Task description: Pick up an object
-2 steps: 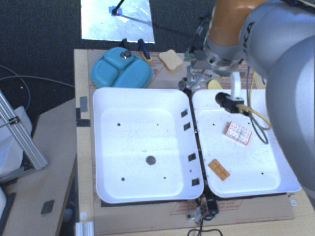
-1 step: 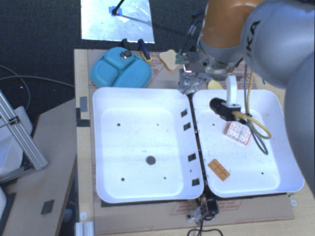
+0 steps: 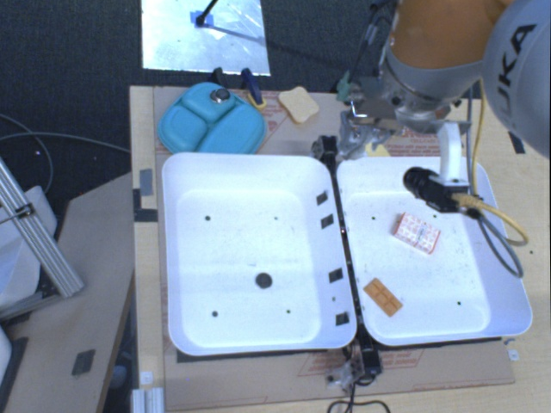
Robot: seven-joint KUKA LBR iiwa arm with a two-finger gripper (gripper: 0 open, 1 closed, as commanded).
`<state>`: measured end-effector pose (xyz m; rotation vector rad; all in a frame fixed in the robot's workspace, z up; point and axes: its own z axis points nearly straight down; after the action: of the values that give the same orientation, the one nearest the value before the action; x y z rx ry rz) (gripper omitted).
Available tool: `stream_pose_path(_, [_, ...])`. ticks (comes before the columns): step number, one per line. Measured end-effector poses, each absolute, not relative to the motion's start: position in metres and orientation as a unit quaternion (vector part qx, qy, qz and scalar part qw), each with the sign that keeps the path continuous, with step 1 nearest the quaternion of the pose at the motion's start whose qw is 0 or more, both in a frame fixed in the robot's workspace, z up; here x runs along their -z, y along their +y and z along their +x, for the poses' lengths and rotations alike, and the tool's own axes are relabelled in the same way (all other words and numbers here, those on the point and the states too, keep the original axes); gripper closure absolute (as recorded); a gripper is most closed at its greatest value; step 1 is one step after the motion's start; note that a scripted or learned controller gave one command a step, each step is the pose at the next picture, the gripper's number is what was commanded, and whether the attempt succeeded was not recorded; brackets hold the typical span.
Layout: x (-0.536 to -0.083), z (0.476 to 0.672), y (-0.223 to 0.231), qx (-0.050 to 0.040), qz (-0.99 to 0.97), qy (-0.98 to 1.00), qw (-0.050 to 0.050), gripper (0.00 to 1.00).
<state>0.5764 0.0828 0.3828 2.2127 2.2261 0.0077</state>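
Observation:
In the right bin (image 3: 491, 317) lies a pink-and-white checked packet (image 3: 417, 232), and a small orange-brown bar (image 3: 383, 297) sits nearer the front. A small dark disc (image 3: 263, 280) rests in the left bin (image 3: 185, 317). My gripper (image 3: 351, 140) hangs below the orange wrist band, over the far rim where the two bins meet. It is up and to the left of the packet and apart from it. I see nothing held in it.
A black unit with a yellow cable (image 3: 433, 188) hangs off the arm over the right bin's far side. Behind the bins lie a blue compartment tray (image 3: 211, 120), a tan sponge-like piece (image 3: 299, 104) and a shiny metal sheet (image 3: 205, 22).

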Motion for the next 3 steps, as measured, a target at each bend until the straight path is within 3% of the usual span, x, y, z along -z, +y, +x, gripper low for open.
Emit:
stream_pose_path(1, [-0.294,0.565,0.136,0.0021,0.704,0.71,-0.003,1.0])
stream_pose_path(2, [-0.201,0.596,0.159,0.0012,0.705,0.709,-0.001,1.0])
stream_pose_path(3, [-0.201,0.614,0.216,-0.0024,0.704,0.71,0.0,1.0])
